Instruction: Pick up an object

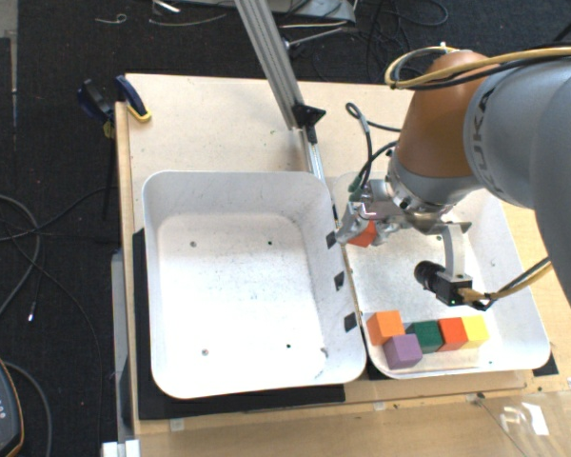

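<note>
Camera view had the grey arm (pixel 514 122) coming in from the right, orange band (pixel 438 112) above the wrist, hanging over the right bin (pixel 519 350). The gripper (pixel 362 228) sat near that bin's upper left edge, close to the wall shared with the left bin (pixel 171 198). A small red-orange block (pixel 363 236) showed between the fingers, pinched at the tips and seemingly lifted off the bin floor, though the height was hard to judge. Five more blocks lay clustered at the right bin's front: an orange block (pixel 385 325), a purple block (pixel 403 350) just in front of it, then a green block (pixel 425 337), a red block (pixel 452 332) and a yellow block (pixel 475 328) in a row, touching or nearly so. A metal rail (pixel 271 50) slanted across the bench behind the bins.
</note>
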`<state>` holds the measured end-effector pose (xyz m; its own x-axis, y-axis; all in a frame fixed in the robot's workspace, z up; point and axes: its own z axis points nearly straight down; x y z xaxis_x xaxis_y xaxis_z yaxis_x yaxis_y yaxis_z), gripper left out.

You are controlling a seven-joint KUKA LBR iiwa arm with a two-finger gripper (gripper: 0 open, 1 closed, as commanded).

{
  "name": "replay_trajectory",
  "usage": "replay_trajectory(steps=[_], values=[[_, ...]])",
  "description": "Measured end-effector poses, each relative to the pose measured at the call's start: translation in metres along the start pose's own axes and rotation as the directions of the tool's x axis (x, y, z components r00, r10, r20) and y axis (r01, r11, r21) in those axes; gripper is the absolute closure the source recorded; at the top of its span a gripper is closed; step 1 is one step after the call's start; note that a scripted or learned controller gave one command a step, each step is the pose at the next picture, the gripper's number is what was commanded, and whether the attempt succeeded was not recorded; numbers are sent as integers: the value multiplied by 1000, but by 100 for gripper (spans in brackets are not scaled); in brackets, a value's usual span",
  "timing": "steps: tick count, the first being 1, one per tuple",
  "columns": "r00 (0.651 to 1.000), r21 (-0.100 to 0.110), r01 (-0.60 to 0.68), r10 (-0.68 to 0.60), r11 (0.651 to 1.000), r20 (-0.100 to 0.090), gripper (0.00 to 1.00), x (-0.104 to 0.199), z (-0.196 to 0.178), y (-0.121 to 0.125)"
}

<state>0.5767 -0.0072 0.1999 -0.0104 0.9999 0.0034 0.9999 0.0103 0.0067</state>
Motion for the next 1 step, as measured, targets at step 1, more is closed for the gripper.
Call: replay_trajectory(steps=[1], values=[[1000, 5, -15, 15, 1000, 7, 100, -63, 5, 27]])
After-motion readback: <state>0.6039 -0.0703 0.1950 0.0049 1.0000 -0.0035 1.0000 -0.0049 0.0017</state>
